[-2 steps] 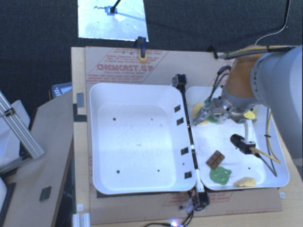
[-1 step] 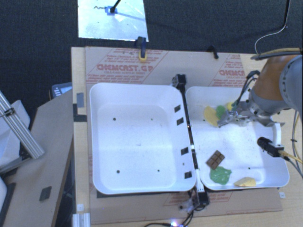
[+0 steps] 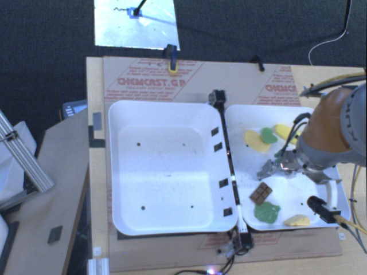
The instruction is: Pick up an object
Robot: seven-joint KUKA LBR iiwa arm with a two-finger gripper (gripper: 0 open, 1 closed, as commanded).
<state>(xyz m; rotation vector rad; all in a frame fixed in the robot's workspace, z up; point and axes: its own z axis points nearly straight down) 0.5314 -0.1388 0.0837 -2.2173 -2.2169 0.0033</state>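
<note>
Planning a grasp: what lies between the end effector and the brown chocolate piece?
Bare white bin floor separates the end effector from the chocolate piece in the camera view.

Two white bins sit side by side on the bench. The left bin point(image 3: 166, 171) shows bare floor. The right bin point(image 3: 246, 116) holds a yellow piece point(image 3: 256, 141), a green piece point(image 3: 268, 134) touching it, and another yellow piece point(image 3: 282, 132) at the far side. Nearer lie a brown chocolate bar point(image 3: 261, 194), a green piece point(image 3: 266, 212) and a yellow piece point(image 3: 297, 220). The gripper point(image 3: 269, 169) is low over the bin floor, just beyond the chocolate bar.
</note>
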